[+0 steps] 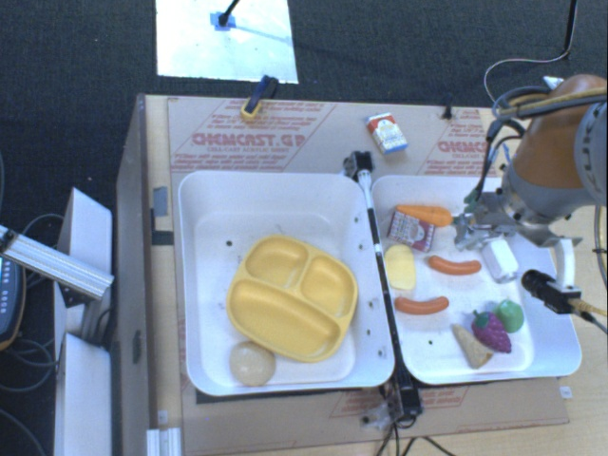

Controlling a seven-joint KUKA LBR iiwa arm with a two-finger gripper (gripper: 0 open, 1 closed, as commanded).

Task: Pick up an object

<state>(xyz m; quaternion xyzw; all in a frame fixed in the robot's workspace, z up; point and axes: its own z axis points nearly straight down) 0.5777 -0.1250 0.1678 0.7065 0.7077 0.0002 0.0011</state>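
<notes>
Gripper point(480, 231) is seen low over the right bin point(573, 357), toward its 1 o'clock corner; whether it is open or closed cannot be told from this angle, and nothing is seen held. Nearest candidate is judged to be the upper sausage point(454, 266), lying flat just at 7 o'clock from the gripper. A white cylinder point(499, 260) lies close at its 3 o'clock. The sausage is probably a light, stiff plastic toy with a smooth, round and likely slippery skin, so it should be taken across its short axis at mid-length; an end grip is expected to let it squirt out. Clearance on both long sides looks adequate. The lower sausage point(421, 304) at 7 o'clock from it would handle the same. The carrot point(425, 214) is touching or overlapping a red packet point(409, 228) at 10 o'clock, so a clean pinch there is less likely. The grapes point(491, 332) at 5 o'clock are crowded by neighbours. The yellow tray point(292, 297) in the left bin point(190, 255) is judged too wide.
</notes>
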